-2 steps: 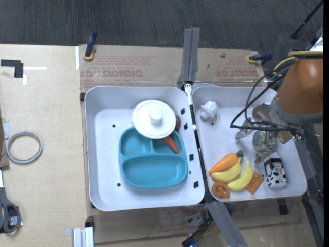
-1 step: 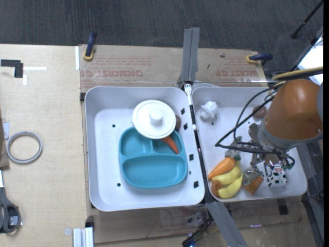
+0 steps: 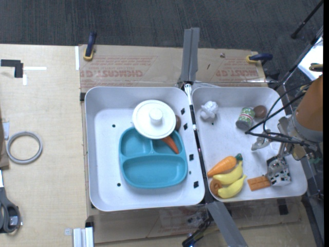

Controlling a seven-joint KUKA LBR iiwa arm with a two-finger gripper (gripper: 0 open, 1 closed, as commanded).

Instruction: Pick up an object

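While the gripper [image 3: 278, 165] hangs low in the right bin [image 3: 226, 133], you can't tell whether it is open or closed. Nothing looks lifted yet. The block [image 3: 258, 183] and bananas [image 3: 230, 181] lie just beside it, so the pick remains.

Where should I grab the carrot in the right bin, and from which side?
Probably from above, across the carrot's thick orange middle. It lies flat and slanted, green top up-right, its lower side against the bananas, so squeeze across its width, clear of them.
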